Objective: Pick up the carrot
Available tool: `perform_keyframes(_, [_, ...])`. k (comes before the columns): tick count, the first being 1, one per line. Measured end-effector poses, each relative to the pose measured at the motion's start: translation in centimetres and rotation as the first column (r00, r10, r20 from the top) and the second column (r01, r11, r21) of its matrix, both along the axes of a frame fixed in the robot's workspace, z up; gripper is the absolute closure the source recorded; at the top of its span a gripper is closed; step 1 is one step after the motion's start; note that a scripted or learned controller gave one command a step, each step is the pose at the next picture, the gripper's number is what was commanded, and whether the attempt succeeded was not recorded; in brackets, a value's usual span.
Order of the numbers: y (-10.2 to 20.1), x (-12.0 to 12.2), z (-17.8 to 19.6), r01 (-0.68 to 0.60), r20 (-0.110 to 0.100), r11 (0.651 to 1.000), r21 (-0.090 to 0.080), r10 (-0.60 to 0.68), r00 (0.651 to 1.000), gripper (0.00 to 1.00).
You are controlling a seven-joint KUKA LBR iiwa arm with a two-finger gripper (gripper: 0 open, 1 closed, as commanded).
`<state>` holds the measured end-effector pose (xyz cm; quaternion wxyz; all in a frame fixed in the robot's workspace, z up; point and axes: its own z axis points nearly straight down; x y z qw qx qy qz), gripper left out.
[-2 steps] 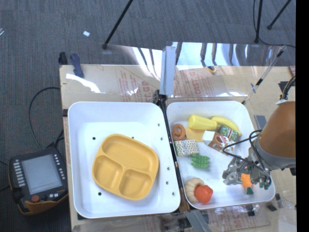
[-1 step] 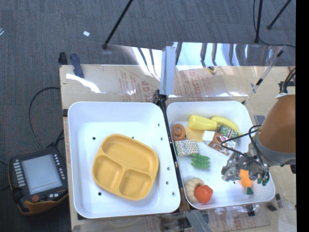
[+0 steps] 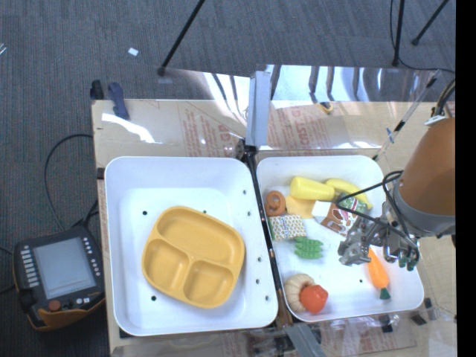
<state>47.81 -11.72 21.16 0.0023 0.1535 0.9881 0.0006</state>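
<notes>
Carrot (image 3: 378,272) lies in the right bin (image 3: 405,171), near its right wall: orange, tapering to a green tip at the near end. Tool (image 3: 372,244) hangs just at its far end; grip state, I cannot tell.

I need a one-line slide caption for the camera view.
Grey arm's pincer hovers by the small orange plastic carrot in the right white bin; a yellow divided plate lies in the left one.

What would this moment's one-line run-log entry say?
task: pick up carrot | gripper: over right bin, beside carrot | carrot: lying in bin, not lifted
</notes>
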Motion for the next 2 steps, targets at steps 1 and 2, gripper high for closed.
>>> perform_keyframes(1, [-4.9, -0.3, -5.6, -0.094, -0.009, 0.996, 0.002, 0.094, 0.996, 1.00])
perform_keyframes(2, [-9.4, -0.3, -12.6, -0.261, -0.007, 0.965, 0.003, 0.261, 0.965, 1.00])
